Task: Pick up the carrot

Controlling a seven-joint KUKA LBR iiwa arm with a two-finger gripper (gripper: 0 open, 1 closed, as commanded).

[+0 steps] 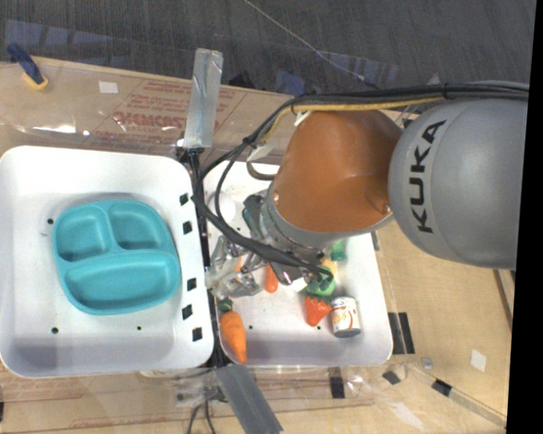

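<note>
The carrot [234, 335], orange with a small green top, lies in the front left corner of the right bin [290, 354], against the wall between the two bins. My gripper [235, 265] hangs low over the left part of this bin, a short way behind the carrot. The orange wrist band and grey arm cover most of the gripper. Nothing shows as held in it.
A teal divided plate [116, 254] rests in the left bin [22, 333]. Near the gripper lie a small orange piece [271, 280], a green item [323, 280], a red strawberry-like toy [316, 310] and a small can [344, 317]. Cables loop above the bin divider.
</note>
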